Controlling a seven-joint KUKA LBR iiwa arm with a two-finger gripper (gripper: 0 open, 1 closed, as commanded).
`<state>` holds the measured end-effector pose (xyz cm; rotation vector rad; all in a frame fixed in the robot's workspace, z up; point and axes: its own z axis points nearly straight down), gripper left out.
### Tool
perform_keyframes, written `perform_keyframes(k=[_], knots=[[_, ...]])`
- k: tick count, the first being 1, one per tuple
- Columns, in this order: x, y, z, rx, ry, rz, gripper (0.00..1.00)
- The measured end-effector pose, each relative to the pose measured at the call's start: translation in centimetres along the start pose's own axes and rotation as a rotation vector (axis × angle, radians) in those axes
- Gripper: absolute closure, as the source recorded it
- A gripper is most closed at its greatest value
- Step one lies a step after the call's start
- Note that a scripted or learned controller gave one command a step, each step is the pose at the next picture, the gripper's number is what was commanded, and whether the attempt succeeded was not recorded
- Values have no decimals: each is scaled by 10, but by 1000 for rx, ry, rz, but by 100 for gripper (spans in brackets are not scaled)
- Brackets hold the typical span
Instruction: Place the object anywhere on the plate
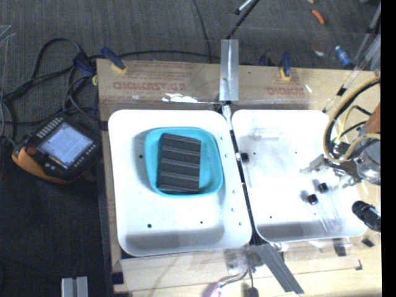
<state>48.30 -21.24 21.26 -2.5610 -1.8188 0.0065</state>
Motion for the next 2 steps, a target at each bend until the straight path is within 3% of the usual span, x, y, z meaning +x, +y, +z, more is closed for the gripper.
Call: perform_keyframes(k=[1, 2], knots=[[80, -28, 41, 3, 1, 104, 0], [80, -28, 41, 3, 2, 104, 0]])
